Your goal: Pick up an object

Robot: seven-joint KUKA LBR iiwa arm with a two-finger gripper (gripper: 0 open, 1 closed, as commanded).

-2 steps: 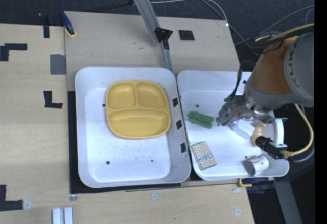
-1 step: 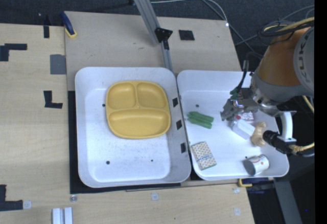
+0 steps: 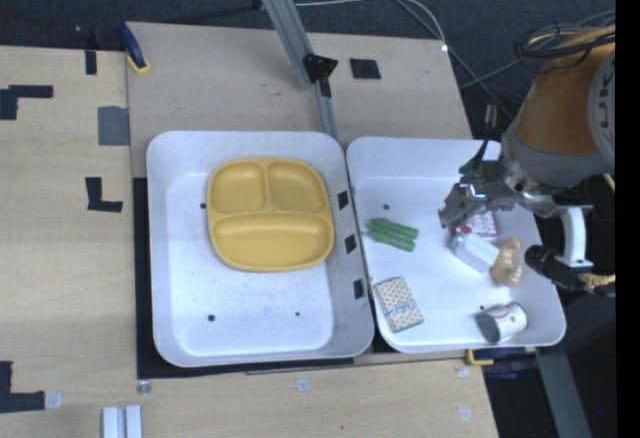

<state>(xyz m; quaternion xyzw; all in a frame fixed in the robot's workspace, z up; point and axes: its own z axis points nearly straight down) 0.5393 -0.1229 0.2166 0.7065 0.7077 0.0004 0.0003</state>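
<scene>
My gripper (image 3: 462,214) reaches into the right bin (image 3: 420,161) from the right, low over its right-middle area. Just below and right of it lies a small white item with a red-patterned label (image 3: 478,238), partly under the fingers. A tan lumpy object (image 3: 508,262) rests to the right of that. A green oblong object (image 3: 392,233) lies left of the gripper, apart from it. A small patterned card box (image 3: 398,302) sits near the bin's front left, and a white and grey cylinder (image 3: 502,322) lies at the front right.
The left bin (image 3: 180,326) holds a yellow divided plate (image 3: 270,212) in its upper half. A metal pole (image 3: 285,6) slants down to the gap between the bins. Cables run across the dark floor behind the bench.
</scene>
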